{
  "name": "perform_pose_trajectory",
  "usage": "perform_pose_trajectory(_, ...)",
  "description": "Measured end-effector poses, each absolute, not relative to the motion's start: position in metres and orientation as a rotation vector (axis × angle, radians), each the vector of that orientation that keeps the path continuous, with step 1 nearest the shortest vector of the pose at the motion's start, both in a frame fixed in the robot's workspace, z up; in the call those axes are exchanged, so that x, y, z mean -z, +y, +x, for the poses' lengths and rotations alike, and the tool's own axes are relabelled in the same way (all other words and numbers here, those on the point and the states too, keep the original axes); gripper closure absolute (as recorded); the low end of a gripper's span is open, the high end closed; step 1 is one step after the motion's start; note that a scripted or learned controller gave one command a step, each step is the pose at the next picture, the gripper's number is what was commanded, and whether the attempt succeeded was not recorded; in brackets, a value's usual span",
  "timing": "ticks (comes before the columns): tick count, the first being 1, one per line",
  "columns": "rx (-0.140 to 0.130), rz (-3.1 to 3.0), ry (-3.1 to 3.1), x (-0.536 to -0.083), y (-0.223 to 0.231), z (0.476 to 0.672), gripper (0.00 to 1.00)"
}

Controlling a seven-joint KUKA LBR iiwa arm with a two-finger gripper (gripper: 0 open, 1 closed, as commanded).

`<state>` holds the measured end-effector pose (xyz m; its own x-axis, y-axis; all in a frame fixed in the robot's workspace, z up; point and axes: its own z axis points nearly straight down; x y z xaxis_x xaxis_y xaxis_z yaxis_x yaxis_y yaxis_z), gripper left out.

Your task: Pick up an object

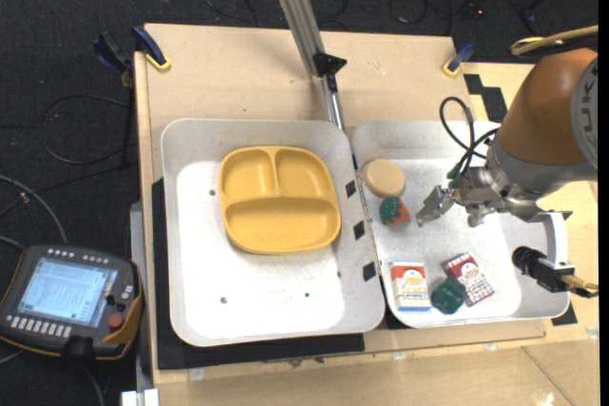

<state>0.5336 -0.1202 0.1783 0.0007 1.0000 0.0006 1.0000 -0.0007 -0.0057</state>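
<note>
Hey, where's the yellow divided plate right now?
The yellow divided plate lies in the left white bin, toward its upper right, across the divider from the tan round block.

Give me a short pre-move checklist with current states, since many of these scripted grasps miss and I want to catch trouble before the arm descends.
1. Gripper positioned over the right white bin: ok.
2. Object between the fingers: not ok, nothing seen there.
3. Nearest target, small green and red object, beside the gripper: ok.
4. Target free of neighbours: cannot tell, the round tan disc sits very close.
5. Other candidates unobstructed, namely white and red card box, green block, red patterned packet: ok.
6. Yellow divided plate out of the way in the left white bin: ok.
</note>
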Motion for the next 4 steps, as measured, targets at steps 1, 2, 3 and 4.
perform_pose_trajectory(1, -0.007, -2.218, -2.216, -0.114, -0.117, 0.530, 0.00)
perform_pose_trajectory(2, 0.000, -2.222, -2.221, -0.095, -0.117, 0.531, 0.00)
perform_pose_trajectory(3, 0.003, -2.223, -2.223, -0.106, -0.117, 0.532, 1.00)
perform_pose_trajectory(4, 0.006, -2.222, -2.229, -0.169, -0.113, 0.533, 1.00)
